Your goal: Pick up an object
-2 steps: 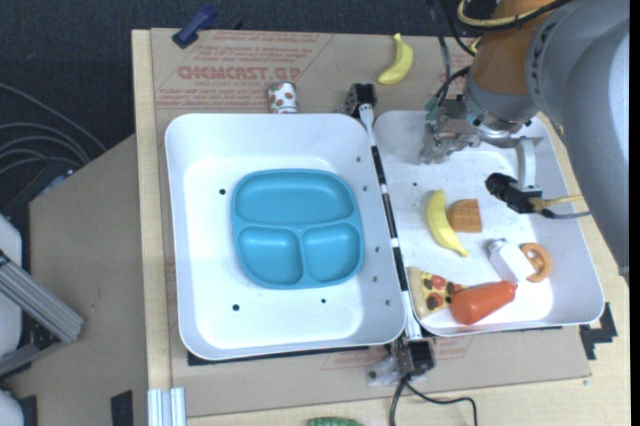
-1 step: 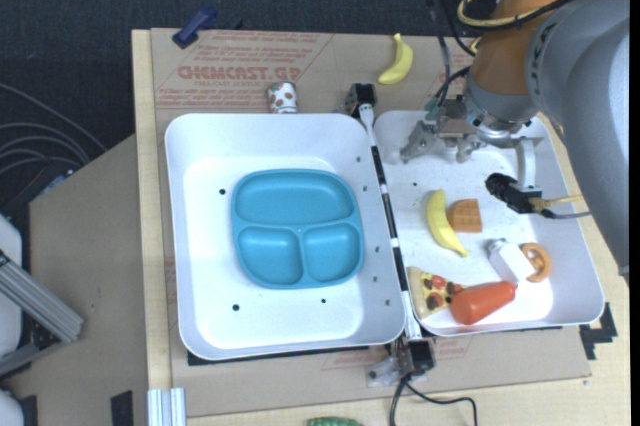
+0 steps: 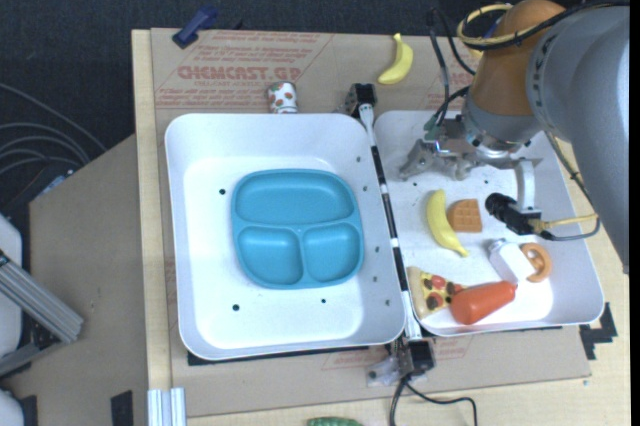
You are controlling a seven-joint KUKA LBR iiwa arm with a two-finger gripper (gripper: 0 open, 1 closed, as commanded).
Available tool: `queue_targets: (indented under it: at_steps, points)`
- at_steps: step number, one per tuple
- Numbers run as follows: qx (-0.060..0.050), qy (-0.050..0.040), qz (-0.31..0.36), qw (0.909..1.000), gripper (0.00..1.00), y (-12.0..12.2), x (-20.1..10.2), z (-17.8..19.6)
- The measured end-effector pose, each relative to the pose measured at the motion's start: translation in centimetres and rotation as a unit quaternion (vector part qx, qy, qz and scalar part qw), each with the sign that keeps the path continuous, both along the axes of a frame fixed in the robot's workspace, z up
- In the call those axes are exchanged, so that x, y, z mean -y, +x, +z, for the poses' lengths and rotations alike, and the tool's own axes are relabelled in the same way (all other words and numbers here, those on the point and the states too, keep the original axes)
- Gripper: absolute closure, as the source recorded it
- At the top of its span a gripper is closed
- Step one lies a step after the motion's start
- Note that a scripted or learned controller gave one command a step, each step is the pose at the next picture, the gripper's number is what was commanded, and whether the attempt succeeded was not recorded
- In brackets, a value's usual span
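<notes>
My gripper (image 3: pixel 437 164) hangs over the far part of the right bin (image 3: pixel 575 264), its fingers spread apart with nothing between them. Just in front of it lie a yellow banana (image 3: pixel 441 222) and a brown waffle piece (image 3: pixel 464 216). Nearer the front are a white bottle (image 3: pixel 508 260), an orange pretzel ring (image 3: pixel 538 262), a red-orange carrot (image 3: pixel 483 301) and a pizza slice (image 3: pixel 431 289). The gripper touches none of them.
The left bin (image 3: pixel 195 214) holds a blue divided plate (image 3: pixel 297 226). On the bench behind the bins lie a second banana (image 3: pixel 397 62), a small spotted can (image 3: pixel 283 96) and a blue item (image 3: pixel 195 27). The grey arm (image 3: pixel 590 84) covers the right bin's far right corner.
</notes>
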State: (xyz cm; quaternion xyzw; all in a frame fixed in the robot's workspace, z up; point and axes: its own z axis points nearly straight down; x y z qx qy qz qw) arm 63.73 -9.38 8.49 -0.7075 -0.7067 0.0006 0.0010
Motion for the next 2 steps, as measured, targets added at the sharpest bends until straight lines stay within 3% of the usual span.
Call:
queue_targets:
  at_steps: [1,2]
  points:
    - [0.002,-0.0004,0.001,1.0000,0.00,2.9,-0.2,0.0]
    - [0.003,-0.0007,0.001,1.0000,1.00,3.0,-0.2,1.0]
